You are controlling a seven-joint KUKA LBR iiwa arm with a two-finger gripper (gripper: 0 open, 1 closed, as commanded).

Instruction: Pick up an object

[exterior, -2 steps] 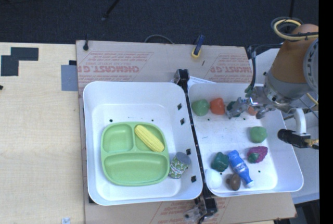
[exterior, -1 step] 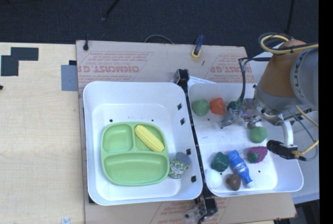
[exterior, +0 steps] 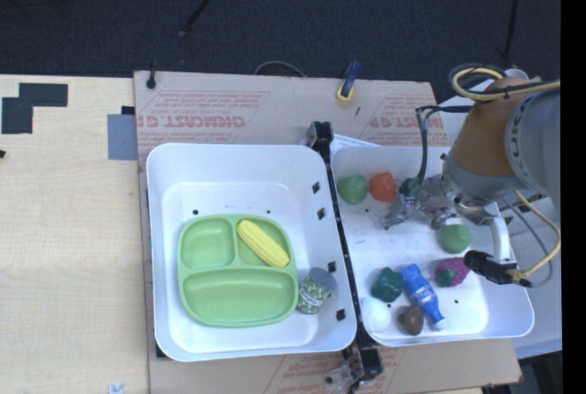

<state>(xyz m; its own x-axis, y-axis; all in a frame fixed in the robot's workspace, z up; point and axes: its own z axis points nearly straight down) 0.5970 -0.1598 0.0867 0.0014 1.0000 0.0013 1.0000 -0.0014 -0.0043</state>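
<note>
Camera view looks down on the two white bins. Reaching in from the right, the arm sets its gripper low in the right bin, near a green ball and an orange-red object; whether the jaws are released or clenched I cannot tell. Nearby lie another green ball, a blue bottle, a dark green object and a brown object. In the left bin, a green divided tray bears a yellow corn cob.

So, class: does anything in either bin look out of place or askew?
Nothing looks spilled or broken. One oddity: the corn lies slantwise across the green tray in the left bin, straddling a divider. The blue bottle lies on its side in the right bin.
</note>
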